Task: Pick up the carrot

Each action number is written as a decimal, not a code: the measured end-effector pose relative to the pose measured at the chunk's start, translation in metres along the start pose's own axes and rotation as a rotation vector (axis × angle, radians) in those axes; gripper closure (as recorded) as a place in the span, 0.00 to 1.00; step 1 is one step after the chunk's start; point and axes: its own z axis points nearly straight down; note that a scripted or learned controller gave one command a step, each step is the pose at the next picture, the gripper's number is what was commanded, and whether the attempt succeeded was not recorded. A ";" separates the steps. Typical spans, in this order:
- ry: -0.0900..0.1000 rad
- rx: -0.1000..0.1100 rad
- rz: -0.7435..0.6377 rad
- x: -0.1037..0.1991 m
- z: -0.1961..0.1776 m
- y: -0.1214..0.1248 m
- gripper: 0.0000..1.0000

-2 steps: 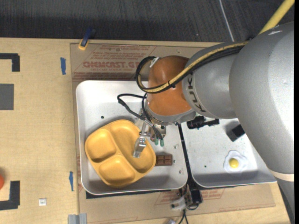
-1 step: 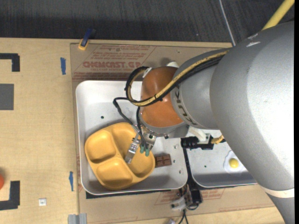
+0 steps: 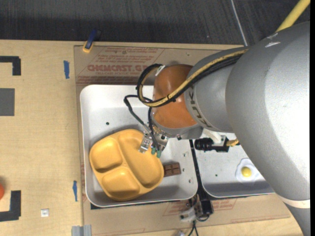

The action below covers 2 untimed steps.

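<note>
My gripper (image 3: 149, 144) hangs low over the right rim of a yellow divided plate (image 3: 123, 163) in the left bin (image 3: 98, 107). A small green bit (image 3: 157, 152) shows just under the gripper's tip, at the plate's edge; I cannot tell what it belongs to. No orange carrot body can be made out, and the arm's orange band (image 3: 170, 102) and grey wrist cover the bin's upper right part.
A small brown block (image 3: 171, 169) lies on the left bin's floor, right of the plate. In the right bin (image 3: 221, 178) a small yellow piece (image 3: 246, 171) sits beside the arm. The big grey arm (image 3: 266, 107) covers most of the right bin.
</note>
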 end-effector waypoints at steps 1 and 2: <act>0.049 0.009 0.191 0.020 -0.063 -0.030 1.00; 0.051 0.020 0.500 0.015 -0.084 -0.100 1.00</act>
